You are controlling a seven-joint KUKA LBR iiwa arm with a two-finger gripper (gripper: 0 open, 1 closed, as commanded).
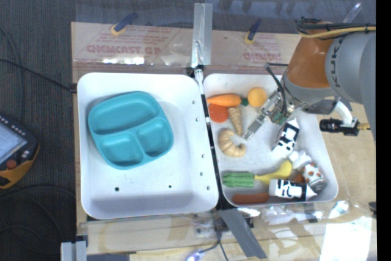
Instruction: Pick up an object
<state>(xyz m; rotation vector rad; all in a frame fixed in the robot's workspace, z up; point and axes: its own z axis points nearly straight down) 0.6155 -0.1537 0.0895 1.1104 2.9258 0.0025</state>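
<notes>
- Inside the right bin (328, 159), the gripper (249, 131) hangs low, just at 1 o'clock of the croissant (231, 142).
- I cannot tell if the fingers are apart or together.
- Nothing is lifted yet; this looks like the approach step.
- Next move probably needs a short descent toward 7 o'clock, avoiding the carrot (223, 101).

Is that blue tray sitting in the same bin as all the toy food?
No, the blue tray lies alone in the left bin, while the toy food such as the carrot fills the right bin.
</notes>
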